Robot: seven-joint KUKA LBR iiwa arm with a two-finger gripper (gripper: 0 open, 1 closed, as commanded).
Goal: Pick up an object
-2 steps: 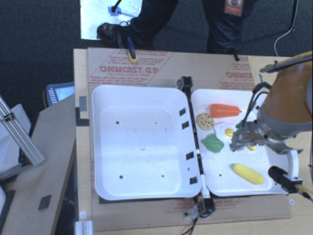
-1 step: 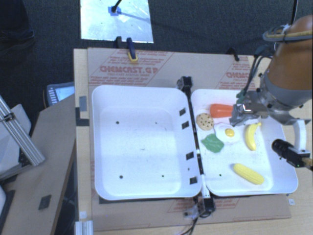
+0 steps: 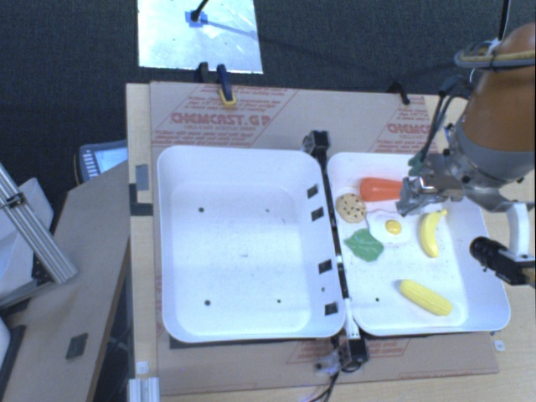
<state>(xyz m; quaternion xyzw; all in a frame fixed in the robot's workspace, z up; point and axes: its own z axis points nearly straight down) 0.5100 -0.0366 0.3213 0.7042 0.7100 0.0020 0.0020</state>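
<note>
Reaching in from the right, the grey arm [image 3: 494, 107] with its orange band is hanging over the right bin [image 3: 481, 312], and the gripper [image 3: 410, 203] is sitting low near the bin's upper middle. Its metal tip is hovering just right of the orange carrot [image 3: 378, 188] and just above the fried egg [image 3: 392, 227], with the banana [image 3: 430, 232] lying right beside it. Whether the fingers are spread or pressed together, I cannot tell; the wrist body is blocking the view of them, and nothing is showing between them.

Looking across the right bin: the chocolate-chip cookie [image 3: 351, 208] is resting near the left wall, just below the carrot's left end. The green leaf [image 3: 364, 245] is lying below the cookie, touching the egg's left edge. The yellow corn cob [image 3: 425, 297] is lying tilted toward the bin's lower part, well apart from the rest.

The left bin [image 3: 172, 224] is sitting alongside, the two joined at a dark clipped seam. Both are resting on the cardboard-covered surface [image 3: 251, 115].
</note>
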